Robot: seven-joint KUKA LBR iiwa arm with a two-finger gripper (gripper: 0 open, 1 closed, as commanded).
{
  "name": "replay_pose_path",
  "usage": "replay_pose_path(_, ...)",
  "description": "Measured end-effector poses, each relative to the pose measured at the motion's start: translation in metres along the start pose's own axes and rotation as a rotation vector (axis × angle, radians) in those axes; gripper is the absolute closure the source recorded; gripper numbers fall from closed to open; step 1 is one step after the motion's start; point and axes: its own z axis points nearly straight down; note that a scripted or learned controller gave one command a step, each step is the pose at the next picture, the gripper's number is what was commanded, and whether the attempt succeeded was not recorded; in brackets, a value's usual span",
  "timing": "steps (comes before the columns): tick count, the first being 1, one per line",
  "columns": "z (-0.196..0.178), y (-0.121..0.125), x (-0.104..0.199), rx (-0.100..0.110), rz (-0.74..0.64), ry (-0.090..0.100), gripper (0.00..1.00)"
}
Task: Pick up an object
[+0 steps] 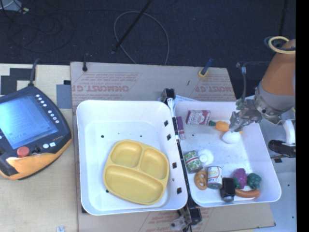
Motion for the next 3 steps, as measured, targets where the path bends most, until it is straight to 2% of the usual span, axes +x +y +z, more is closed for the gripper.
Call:
replay_pose_path(1,-0.01,0.029,-0.001,-0.008,-0.004,0.0,1.0)
replay_pose_path(2,-0.041,-0.01,-0.038,-0.004,-0.002,0.001,1.0)
replay_pose_path(3,0.017,-0.06,0.039,0.002,-0.006,0.005,1.0)
